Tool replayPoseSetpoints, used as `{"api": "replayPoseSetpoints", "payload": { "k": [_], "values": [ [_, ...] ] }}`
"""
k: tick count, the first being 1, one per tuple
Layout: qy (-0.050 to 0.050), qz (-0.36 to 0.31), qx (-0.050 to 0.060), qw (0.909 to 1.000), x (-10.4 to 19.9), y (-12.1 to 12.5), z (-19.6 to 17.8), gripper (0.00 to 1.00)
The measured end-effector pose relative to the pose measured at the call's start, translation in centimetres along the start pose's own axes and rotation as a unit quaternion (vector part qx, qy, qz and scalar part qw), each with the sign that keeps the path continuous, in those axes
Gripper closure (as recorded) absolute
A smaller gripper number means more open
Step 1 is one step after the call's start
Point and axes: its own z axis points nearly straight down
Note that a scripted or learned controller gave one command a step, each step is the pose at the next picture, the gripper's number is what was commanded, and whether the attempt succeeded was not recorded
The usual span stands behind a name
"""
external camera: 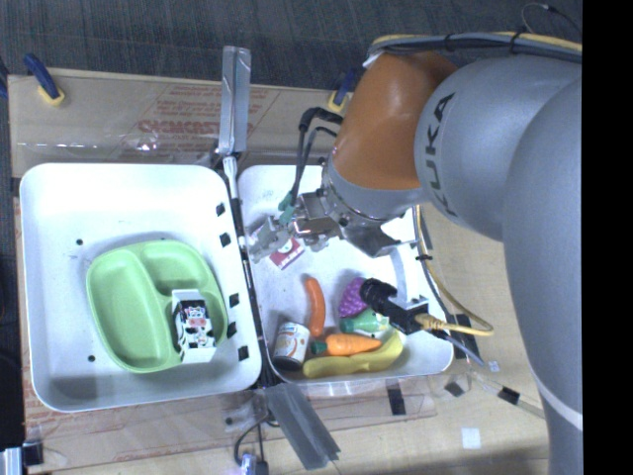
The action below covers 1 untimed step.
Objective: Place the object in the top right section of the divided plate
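A green divided plate (124,310) lies in the left bin (59,196). A small white carton with a black cow pattern (195,326) stands in the plate's lower right section, by the rim. My gripper (265,236) hangs over the upper left part of the right bin (259,188), just right of the wall between the bins. A small pink and white piece (288,255) lies directly below the gripper; whether it is held I cannot tell. The plate's top right section (180,262) shows bare green.
Toy food is crowded at the front of the right bin: an orange sausage (315,305), purple grapes (353,297), a carrot (348,344), a banana (356,363), a small can (290,343). The arm's grey and orange body (396,127) covers that bin's back right.
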Motion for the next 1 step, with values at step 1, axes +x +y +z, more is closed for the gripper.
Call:
{"api": "replayPoseSetpoints", "payload": {
  "k": [1],
  "values": [
    [0.0,-0.091,-0.001,0.9959,1.05,-4.13,-9.94,0.0]
  ]
}}
